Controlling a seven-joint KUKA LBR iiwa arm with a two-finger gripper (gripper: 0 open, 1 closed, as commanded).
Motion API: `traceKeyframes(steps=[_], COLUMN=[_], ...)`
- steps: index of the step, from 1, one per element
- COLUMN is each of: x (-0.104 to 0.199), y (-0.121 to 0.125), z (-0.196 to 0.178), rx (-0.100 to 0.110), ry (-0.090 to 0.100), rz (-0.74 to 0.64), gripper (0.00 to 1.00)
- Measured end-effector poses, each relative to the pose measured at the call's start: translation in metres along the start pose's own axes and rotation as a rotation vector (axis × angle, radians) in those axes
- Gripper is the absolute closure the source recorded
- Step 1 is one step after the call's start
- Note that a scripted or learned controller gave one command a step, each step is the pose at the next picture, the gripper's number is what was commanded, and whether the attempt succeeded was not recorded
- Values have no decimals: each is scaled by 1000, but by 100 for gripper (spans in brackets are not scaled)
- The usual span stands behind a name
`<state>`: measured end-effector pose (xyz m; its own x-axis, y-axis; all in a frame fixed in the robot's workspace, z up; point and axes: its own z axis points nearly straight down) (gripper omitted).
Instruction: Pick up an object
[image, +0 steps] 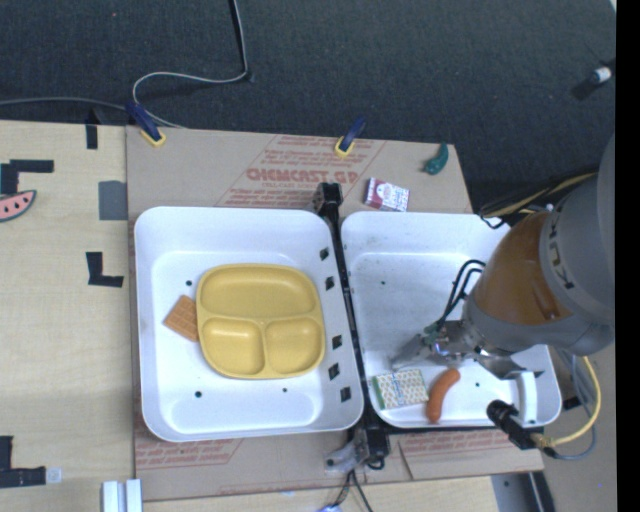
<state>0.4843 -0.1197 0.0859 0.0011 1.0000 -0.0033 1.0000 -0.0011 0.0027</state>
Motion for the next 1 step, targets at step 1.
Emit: traceKeyframes(steps=[1], x=[12], y=[30], z=[0], rx=[1], ry=[1], rz=[-1], gripper=[0])
